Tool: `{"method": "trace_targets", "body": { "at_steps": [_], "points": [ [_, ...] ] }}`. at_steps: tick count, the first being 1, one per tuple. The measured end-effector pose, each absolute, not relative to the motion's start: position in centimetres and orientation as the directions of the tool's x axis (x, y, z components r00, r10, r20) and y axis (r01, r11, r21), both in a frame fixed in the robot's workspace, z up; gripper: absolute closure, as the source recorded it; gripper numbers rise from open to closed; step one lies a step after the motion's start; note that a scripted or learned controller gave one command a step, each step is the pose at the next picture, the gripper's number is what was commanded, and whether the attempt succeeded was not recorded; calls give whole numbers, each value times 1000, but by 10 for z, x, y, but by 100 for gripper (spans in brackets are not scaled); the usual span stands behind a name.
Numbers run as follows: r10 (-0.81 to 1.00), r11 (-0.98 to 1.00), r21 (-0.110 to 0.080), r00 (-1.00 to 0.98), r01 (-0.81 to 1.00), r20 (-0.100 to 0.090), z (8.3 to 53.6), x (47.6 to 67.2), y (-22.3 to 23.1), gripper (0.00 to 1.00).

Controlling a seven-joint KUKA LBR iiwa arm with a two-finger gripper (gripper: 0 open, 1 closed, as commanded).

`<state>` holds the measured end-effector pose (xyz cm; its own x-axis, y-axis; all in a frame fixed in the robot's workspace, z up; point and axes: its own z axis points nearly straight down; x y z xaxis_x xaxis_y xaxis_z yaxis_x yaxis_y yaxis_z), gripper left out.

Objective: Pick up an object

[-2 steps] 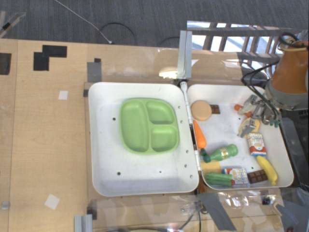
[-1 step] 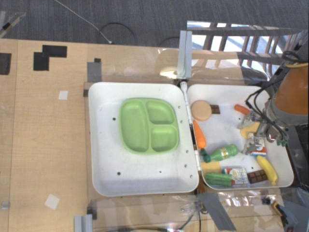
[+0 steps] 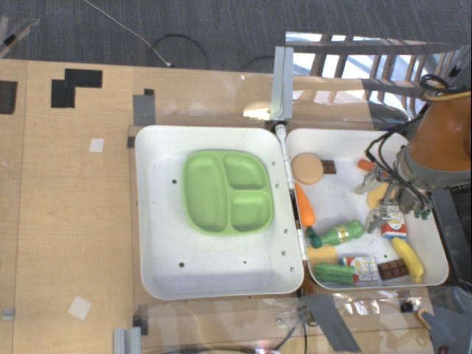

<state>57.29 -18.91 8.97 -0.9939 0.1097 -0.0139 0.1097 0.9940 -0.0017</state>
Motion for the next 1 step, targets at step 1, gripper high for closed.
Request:
{"method": "trace_targets", "body": {
  "at_steps": [1],
  "points": [
    [105, 994, -3, -994, 105, -30, 105, 578, -189, 100]
  ]
}}
